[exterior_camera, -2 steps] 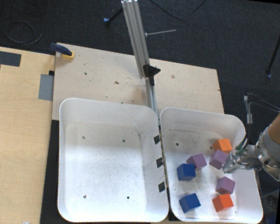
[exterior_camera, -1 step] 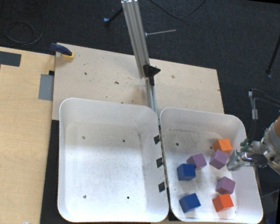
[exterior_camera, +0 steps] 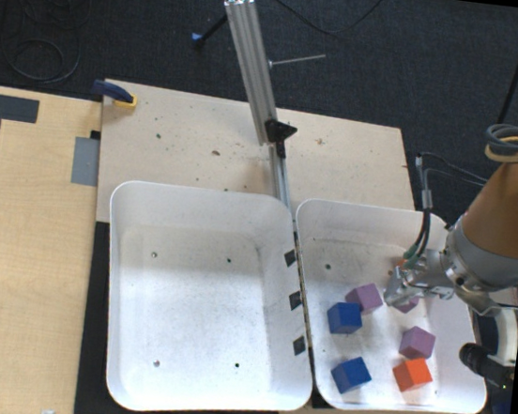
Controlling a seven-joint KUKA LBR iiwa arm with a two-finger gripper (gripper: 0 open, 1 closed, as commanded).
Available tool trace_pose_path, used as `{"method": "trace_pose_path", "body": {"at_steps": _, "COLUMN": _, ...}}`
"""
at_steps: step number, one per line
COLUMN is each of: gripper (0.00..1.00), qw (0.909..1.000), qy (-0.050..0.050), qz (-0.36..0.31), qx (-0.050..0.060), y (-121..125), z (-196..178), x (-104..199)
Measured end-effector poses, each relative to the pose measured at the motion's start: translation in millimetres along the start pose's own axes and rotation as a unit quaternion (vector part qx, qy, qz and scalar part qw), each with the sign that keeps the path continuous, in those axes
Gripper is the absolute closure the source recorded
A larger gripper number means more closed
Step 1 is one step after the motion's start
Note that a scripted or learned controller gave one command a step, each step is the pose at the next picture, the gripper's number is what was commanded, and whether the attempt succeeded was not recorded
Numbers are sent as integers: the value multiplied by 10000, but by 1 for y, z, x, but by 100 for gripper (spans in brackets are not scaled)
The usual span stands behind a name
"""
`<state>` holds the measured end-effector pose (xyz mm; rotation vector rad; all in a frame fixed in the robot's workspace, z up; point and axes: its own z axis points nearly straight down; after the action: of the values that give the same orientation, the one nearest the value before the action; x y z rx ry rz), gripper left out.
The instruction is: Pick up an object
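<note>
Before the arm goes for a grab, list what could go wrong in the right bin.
1. The gripper sits low among a crowd: a purple cube lies close beside it, with a dark blue cube just beyond. A descent could shove them instead of grasping.
2. The orange cube rests near the front rim of the right white bin; a push might pin it there.

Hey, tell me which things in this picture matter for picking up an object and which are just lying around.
Part of the job:
gripper
purple cube by the gripper
second purple cube
blue cube nearer the divider
blue cube at the front
orange cube
right white bin

Just lying about:
left white bin
slanted aluminium rail
blue-and-yellow clamp
</note>
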<state>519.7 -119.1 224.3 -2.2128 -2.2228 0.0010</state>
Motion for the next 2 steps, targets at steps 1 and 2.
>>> {"method": "trace_pose_path", "body": {"at_steps": 1, "gripper": 100, "qw": 10000, "qy": -13, "qz": -1, "qx": -11, "y": 17, "z": -9, "x": 55}}
{"method": "trace_pose_path", "body": {"at_steps": 2, "gripper": 100, "qw": 10000, "qy": -8, "qz": 7, "qx": -9, "y": 31, "z": -7, "x": 95}}
